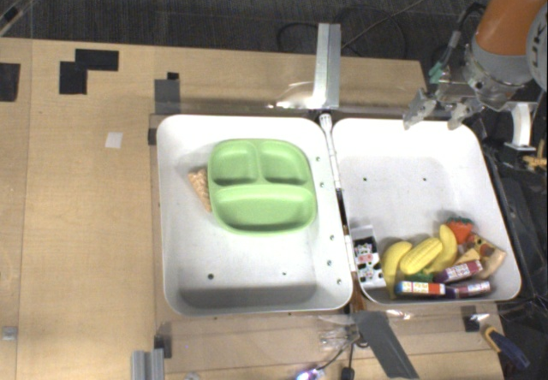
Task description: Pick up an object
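Hovering over the right bin's [377,147] far rim with my gripper [437,113] spread apart and holding nothing, I see the toy bananas [417,254] lying diagonally in the near corner, well apart from me.

Green tray [259,186], yellow bananas [417,253], white bins [411,160], perhaps a speckled tan scrap [199,188].
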